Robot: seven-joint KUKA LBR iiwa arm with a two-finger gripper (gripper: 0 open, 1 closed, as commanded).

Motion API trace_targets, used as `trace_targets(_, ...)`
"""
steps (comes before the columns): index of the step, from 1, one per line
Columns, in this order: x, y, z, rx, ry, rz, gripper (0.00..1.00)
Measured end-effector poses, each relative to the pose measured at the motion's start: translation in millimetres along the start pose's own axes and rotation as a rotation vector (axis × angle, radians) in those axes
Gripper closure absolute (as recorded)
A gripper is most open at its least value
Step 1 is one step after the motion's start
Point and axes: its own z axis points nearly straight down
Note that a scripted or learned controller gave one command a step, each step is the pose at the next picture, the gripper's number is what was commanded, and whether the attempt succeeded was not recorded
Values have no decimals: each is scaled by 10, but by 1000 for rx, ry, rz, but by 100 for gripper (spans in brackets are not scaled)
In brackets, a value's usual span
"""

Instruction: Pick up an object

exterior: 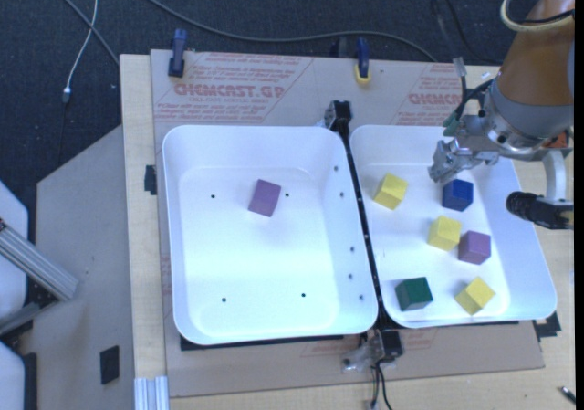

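Blue cube (458,194) partly behind gripper (447,165)

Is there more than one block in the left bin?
No, the left bin holds a single purple block; the other six blocks lie in the right bin.

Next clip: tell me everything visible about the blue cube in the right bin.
The blue cube is a small, solid-coloured dark blue block with a matte look. It rests on the floor of the right bin, toward the far side, directly below the gripper. It touches no other block; the yellow cube lies nearest, just in front.
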Motion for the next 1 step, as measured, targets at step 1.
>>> trace_targets(1,513,-8,29,2,-1,1,100)
